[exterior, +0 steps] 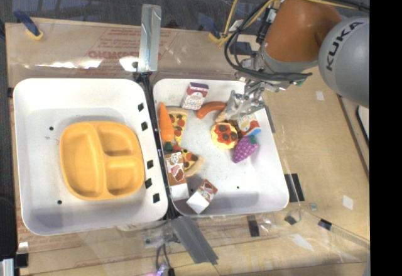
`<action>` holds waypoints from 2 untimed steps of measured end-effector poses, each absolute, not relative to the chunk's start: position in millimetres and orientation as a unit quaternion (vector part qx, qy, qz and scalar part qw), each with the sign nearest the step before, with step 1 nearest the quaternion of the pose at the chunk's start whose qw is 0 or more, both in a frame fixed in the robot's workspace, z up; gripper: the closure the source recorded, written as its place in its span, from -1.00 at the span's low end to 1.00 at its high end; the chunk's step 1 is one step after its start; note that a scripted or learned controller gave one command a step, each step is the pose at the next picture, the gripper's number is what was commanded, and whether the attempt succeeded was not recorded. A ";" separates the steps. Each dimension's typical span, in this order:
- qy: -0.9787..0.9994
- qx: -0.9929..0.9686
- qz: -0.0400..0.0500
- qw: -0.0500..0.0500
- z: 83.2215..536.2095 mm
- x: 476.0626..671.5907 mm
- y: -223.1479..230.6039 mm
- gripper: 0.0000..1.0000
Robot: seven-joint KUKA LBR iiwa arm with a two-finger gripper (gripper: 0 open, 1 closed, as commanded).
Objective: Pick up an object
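Where metal pincer (242, 107) hangs, round pizza toy (224, 135), knobbly purple grapes (245, 149).

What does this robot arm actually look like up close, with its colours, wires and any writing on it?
The arm is smooth, rounded grey metal with KUKA lettered in black on its side. Above the wrist sits a glossy orange band. Yellow and black cables loop from that band down toward the wrist. At the tip is a small silvery metal end effector.
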State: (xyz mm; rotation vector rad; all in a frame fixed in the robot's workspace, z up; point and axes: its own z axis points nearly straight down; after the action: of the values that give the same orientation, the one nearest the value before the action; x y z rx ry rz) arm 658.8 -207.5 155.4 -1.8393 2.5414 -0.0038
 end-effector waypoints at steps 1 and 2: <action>0.673 -0.740 -0.001 0.002 172.8 657.7 -207.9 1.00; 0.673 -0.739 0.000 0.001 172.3 657.2 -208.6 -1.00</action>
State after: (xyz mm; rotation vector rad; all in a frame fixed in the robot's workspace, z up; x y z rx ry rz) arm 657.2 -208.6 172.3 -2.3203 2.1140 0.0003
